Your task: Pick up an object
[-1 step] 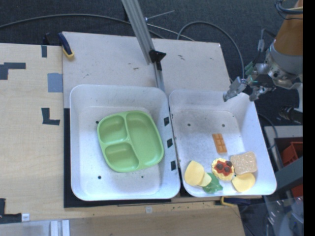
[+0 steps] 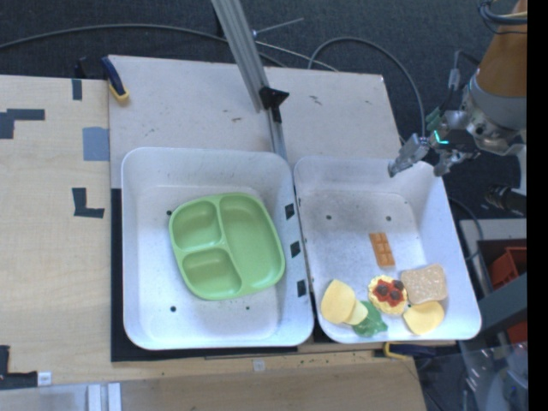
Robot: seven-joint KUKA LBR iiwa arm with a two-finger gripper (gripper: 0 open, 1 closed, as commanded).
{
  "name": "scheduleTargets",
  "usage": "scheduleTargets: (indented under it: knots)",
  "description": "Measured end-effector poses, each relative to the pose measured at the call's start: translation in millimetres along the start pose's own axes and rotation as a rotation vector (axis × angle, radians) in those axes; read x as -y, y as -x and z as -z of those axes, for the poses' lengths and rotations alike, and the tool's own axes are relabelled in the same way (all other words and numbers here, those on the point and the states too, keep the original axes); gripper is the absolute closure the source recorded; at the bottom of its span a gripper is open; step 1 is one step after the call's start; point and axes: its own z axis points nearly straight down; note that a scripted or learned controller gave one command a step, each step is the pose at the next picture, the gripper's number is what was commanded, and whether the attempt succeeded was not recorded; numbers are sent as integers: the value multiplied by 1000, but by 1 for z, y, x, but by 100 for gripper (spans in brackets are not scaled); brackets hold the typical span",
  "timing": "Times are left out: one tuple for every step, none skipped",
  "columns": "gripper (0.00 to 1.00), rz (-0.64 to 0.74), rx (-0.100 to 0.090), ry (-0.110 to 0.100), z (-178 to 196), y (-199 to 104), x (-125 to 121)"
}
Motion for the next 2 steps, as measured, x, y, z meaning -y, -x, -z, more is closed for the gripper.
scheduleTargets:
  knots:
    - [0, 0, 1, -5, -44, -2, -2]
    - [0, 0, 0, -8, -109, -1, 2]
